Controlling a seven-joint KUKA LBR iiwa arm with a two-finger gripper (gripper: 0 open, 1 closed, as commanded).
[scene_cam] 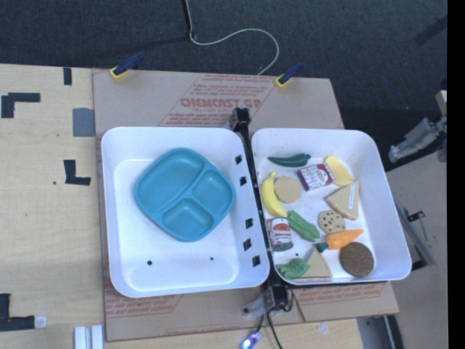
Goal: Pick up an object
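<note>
Plate of blue plastic with three parts point(184, 193) is sitting in the left shallow white bin point(120, 195). A yellow toy banana point(272, 195) is lying in the right shallow white bin point(383, 195).

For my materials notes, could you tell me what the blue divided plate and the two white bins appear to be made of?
Blue divided plate: likely molded plastic, matte, judging by its even color and soft rounded compartment ridges. White bins: probably thin formed plastic, smooth and slightly glossy, with rounded corners and rolled rims.

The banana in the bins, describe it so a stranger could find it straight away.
Look in the right white bin, the one full of toy food. Along its left wall lies the banana, beside a tan round cookie. It is the only long, curved yellow piece.
</note>
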